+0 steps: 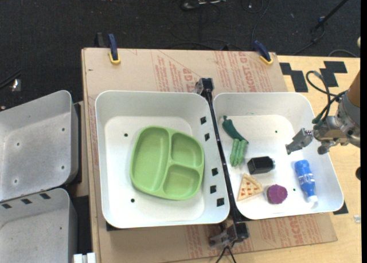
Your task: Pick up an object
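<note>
Camera view: gripper (309, 140) hangs over the right bin's (298, 102) right side, fingers spread, nothing between them. Blue bottle (304, 179) lies just below it, near the bin's right wall. Likely light, stiff, slick plastic and round, so it may roll; grab across mid-body, not the cap.

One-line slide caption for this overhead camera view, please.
Pincer poised over the right bin above a blue bottle; green divided plate lies in the left bin.
</note>
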Controlling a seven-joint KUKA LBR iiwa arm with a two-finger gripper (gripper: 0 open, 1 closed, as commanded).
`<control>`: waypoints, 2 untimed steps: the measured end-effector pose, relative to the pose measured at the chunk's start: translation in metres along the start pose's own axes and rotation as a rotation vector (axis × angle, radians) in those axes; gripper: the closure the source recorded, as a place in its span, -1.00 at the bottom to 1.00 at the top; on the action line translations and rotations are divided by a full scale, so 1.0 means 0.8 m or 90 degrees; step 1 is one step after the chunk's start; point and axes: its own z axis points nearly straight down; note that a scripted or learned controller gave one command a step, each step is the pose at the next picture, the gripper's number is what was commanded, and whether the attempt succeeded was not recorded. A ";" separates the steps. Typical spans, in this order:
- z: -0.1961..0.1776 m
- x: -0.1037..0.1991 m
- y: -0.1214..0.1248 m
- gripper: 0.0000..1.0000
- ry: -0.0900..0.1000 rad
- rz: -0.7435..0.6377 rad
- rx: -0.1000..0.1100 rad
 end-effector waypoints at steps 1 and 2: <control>-0.008 0.001 0.003 -1.00 -0.002 -0.002 -0.008; 0.072 -0.003 0.006 -1.00 -0.001 -0.001 -0.004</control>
